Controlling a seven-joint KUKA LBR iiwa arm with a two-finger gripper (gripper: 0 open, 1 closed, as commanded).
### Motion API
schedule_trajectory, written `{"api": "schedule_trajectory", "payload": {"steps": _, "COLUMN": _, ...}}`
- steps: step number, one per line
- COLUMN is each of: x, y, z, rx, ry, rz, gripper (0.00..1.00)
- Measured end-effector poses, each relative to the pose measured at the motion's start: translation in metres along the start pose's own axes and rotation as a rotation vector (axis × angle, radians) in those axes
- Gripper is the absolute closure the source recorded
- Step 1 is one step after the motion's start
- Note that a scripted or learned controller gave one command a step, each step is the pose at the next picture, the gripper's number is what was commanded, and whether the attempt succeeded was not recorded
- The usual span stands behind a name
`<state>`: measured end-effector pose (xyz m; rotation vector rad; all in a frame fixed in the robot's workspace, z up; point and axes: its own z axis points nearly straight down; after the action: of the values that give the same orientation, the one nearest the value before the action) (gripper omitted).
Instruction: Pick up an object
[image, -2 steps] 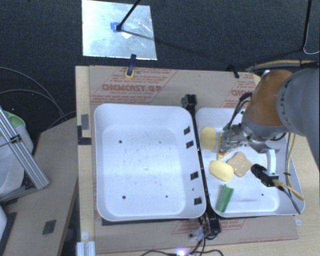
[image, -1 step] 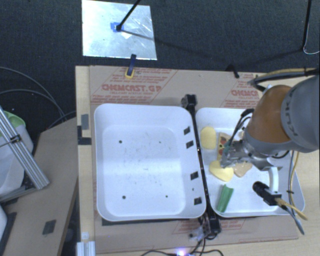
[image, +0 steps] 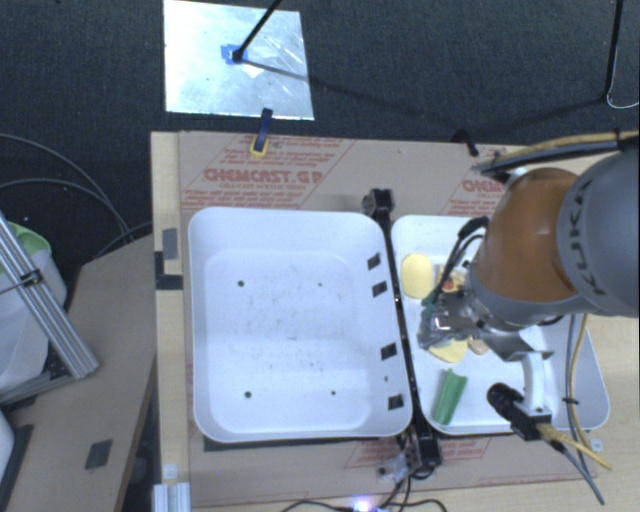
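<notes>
A: What does the arm (image: 590, 230) look like?
B: Thick, rounded, grey, with a broad orange band (image: 525, 240) above the wrist and part of a dark letter on the grey shell.
A: And lower down?
B: A silvery metal tool (image: 447, 322), black cables looping by it, and a yellowish cable (image: 572, 445) trailing off.

Dark carpet floor (image: 80, 70) bearing a shiny metal plate (image: 238, 58), cardboard-covered bench (image: 300, 170) printed with red lettering, tan side table (image: 95, 380) at left, aluminium frame rails (image: 40, 300), black cables (image: 60, 170) trailing.
</notes>
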<state>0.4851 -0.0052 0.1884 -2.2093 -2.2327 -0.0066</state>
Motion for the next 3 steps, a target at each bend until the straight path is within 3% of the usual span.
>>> {"api": "schedule_trajectory", "payload": {"steps": 1, "x": 0.033, "y": 0.024, "z": -0.029, "rx": -0.002, "ry": -0.002, "rz": 0.003, "gripper": 1.0}}
{"api": "schedule_trajectory", "payload": {"steps": 2, "x": 0.014, "y": 0.018, "z": -0.171, "rx": -0.015, "ry": -0.002, "rz": 0.006, "gripper": 1.0}}
{"api": "schedule_trajectory", "payload": {"steps": 3, "x": 0.014, "y": 0.086, "z": -0.106, "rx": 0.002, "ry": -0.005, "rz": 0.009, "gripper": 1.0}}
